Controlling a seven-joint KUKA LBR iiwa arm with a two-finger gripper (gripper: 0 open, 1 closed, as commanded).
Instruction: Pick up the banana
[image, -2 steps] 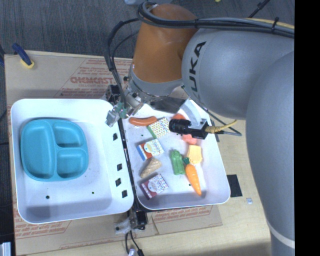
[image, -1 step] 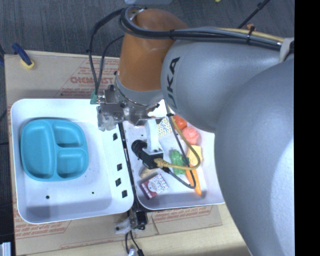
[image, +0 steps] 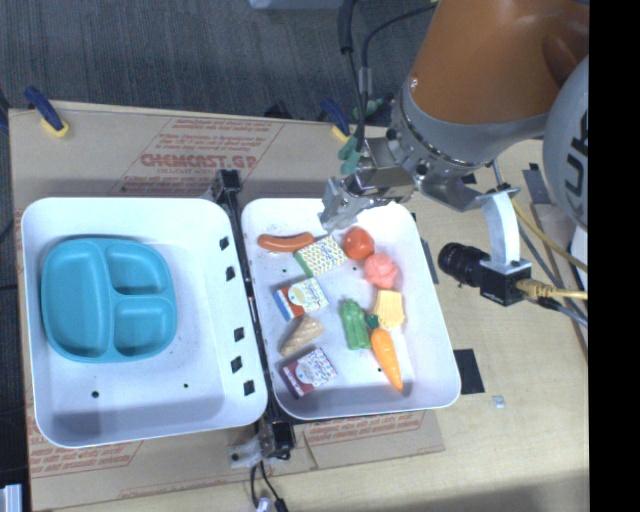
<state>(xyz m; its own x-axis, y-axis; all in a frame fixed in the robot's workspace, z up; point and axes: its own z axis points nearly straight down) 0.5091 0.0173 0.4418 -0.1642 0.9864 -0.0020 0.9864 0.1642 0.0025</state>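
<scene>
Starting far left of the gripper (image: 335, 207): left bin (image: 200, 300), holding 1 blue tray (image: 105, 298). Right bin (image: 428, 330), below the gripper, 10 items:
- 1 sausage (image: 285, 241), lower left of the gripper, near
- 2 cartons (image: 302, 297), further below
- 1 tan piece (image: 300, 335), between the cartons, possibly the banana; cannot tell
- 1 checked box (image: 322, 256), just below the gripper
- 1 green piece (image: 354, 324)
- 1 tomato (image: 358, 242), lower right, near
- 1 pink piece (image: 381, 270)
- 1 yellow block (image: 390, 309)
- 1 carrot (image: 388, 358), furthest below

Gripper over the bin's far rim; open or closed cannot be told.
</scene>
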